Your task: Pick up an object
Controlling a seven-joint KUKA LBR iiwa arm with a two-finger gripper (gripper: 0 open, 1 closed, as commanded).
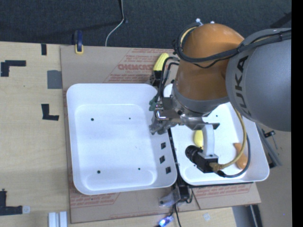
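Note:
The arm's orange band (208, 56) and grey wrist hang low over the right bin (258, 174) and cover most of it. Metal parts of my gripper (160, 118) show at the wrist's left side, over the rims where the two bins meet. A small yellow object (198, 137) lies in the right bin just below the wrist. An orange object (240, 159) lies near that bin's right wall. Nothing shows held at the gripper.
The left bin (78, 126) sits beside the right one on a cardboard sheet (94, 65). A black unit with a cable (201, 161) hangs from the wrist over the right bin's front. A yellow piece (161, 62) sits behind the bins.

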